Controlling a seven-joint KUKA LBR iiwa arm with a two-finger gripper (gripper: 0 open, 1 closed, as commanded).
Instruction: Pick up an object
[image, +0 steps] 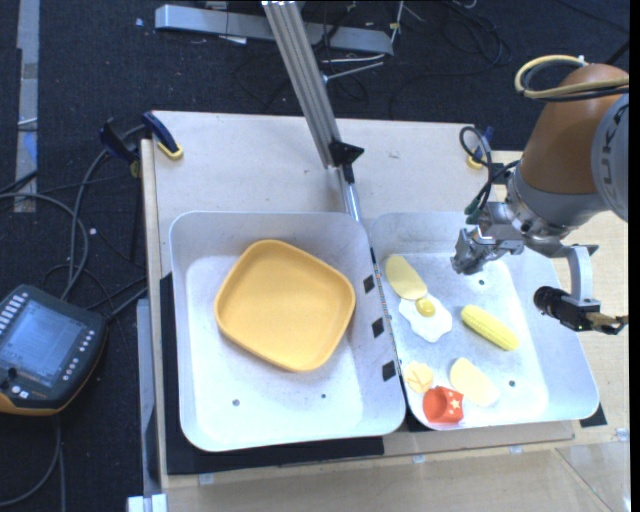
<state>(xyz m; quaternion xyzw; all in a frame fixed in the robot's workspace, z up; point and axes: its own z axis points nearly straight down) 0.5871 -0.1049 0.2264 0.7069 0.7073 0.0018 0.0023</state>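
Toy corn (489, 327) in right bin (560, 385) on pale bench (250, 160)

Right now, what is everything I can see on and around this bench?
Bins: two, white, side by side on the bench.
Plate: one, yellow, left bin.
Corn cob: one, yellow, right bin.
Fried egg: one, white and yellow, right bin.
Pale slice: one, yellowish, above the egg.
Red piece: one, right bin's near edge.
Handheld controller: one, grey and orange, on the floor at left.
Arm: one, orange and grey, from the right.
Gripper: one, over the right bin.
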